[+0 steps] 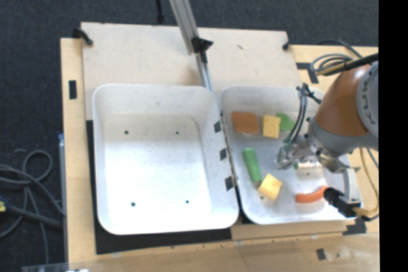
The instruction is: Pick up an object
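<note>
You are in the approach step: the claw hangs low inside the right bin, and you cannot tell whether it is released or clenched, since the wrist hides it from above. Nothing visibly sits in its grip. Taking the green cylinder as your landmark, the claw is just to its right, with bare bin floor between them. By my judgement, the next move calls for choosing one target, centring over it and descending squarely.

Count what you have: two yellow blocks, one just below the cylinder and one above it; one brown block above it; one red-orange piece to its lower right. The left bin lies to its left.
</note>
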You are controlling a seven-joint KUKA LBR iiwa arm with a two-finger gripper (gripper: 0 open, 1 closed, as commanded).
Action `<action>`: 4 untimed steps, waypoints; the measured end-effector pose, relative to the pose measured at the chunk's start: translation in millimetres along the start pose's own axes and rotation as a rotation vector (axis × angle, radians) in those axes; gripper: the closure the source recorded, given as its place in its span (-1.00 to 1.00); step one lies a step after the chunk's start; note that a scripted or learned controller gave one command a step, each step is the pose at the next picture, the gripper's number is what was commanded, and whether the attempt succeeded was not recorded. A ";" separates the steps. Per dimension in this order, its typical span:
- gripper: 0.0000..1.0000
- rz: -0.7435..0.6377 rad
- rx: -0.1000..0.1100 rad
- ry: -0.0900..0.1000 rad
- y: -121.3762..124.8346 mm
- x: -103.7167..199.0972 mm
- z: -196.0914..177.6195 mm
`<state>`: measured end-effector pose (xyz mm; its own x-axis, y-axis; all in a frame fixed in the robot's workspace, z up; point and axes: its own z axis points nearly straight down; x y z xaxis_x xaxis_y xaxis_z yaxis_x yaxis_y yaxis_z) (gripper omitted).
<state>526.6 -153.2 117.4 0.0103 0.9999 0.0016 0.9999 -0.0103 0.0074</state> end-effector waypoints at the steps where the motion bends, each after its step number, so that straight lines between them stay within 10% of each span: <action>1: 1.00 -0.010 0.001 -0.003 6.0 -4.5 -44.6; 3: 1.00 -0.015 0.000 -0.003 12.1 -15.4 -149.1; 4: 1.00 -0.015 0.006 -0.003 14.6 29.6 -136.7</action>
<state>540.5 -123.9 254.2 -0.0048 1.0000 -0.0015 1.0000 0.0048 0.0017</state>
